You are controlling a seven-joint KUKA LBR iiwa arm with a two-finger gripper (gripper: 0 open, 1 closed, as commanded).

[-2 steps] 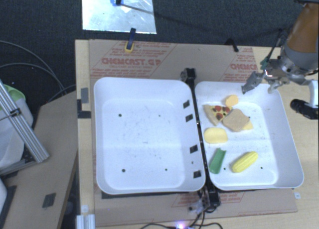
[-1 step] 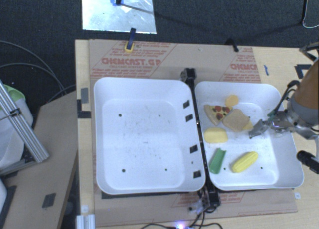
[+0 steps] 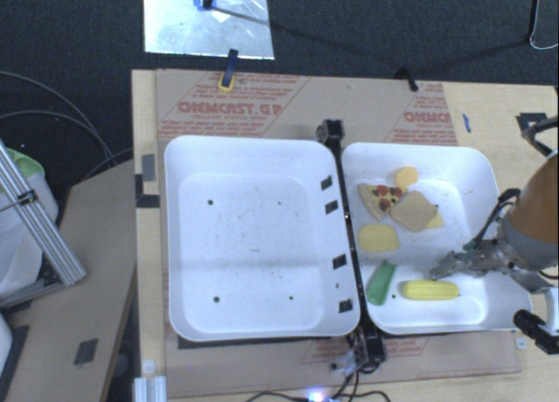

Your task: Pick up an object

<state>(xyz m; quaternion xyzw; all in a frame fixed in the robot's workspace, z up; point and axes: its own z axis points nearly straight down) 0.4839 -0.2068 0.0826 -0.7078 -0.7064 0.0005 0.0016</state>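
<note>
The right bin (image 3: 472,164) holds several toy foods: a pizza slice (image 3: 377,198), a toast slice (image 3: 413,211), a small orange round piece (image 3: 406,176), a yellow chip-like piece (image 3: 378,237), a green pepper (image 3: 381,282) and a yellow corn cob (image 3: 429,290). My gripper (image 3: 447,265) reaches in from the right edge, low over the bin floor, just above and right of the corn cob. Its fingers look spread, with nothing between them.
The left bin (image 3: 188,160) sits beside the right one, split from it by a black clip-lined divider (image 3: 342,217). Both rest on a cardboard sheet (image 3: 262,103). A metal frame (image 3: 35,225) stands at the far left.
</note>
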